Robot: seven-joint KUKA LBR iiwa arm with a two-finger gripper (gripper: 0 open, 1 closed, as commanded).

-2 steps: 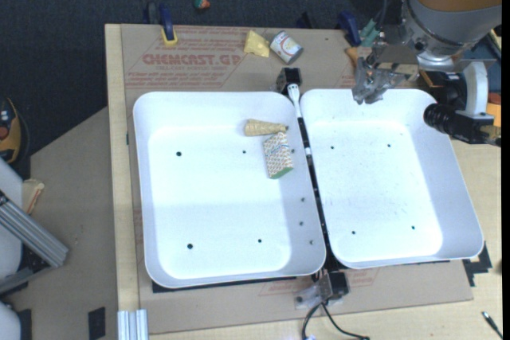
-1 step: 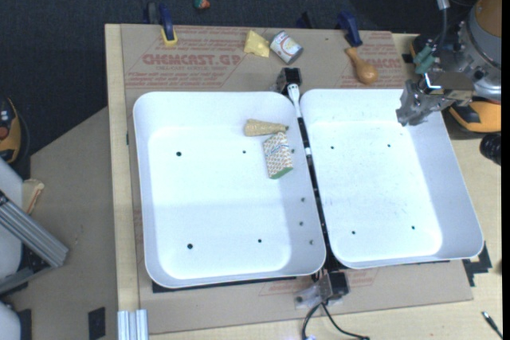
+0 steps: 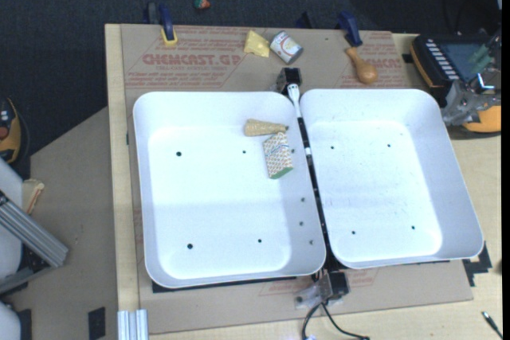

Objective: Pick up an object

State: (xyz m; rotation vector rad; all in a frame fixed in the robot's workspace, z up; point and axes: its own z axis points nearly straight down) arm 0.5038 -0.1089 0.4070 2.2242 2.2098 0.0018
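Two objects lie in the left bin (image 3: 159, 195) near its upper right side. One is a tan, elongated piece (image 3: 264, 127) lying roughly sideways. Just below it, touching or nearly so, is a patterned green-and-white packet (image 3: 277, 154). The right bin (image 3: 446, 171) sits beside it, sharing the middle divider.
Behind the bins on the cardboard board lie a yellow wedge (image 3: 256, 44), a small white canister (image 3: 285, 47), a wooden-handled tool (image 3: 361, 65) and a black-and-white marker (image 3: 292, 85). Blue clamps (image 3: 166, 22) hold the board's back edge. Equipment (image 3: 462, 76) stands at the far right.
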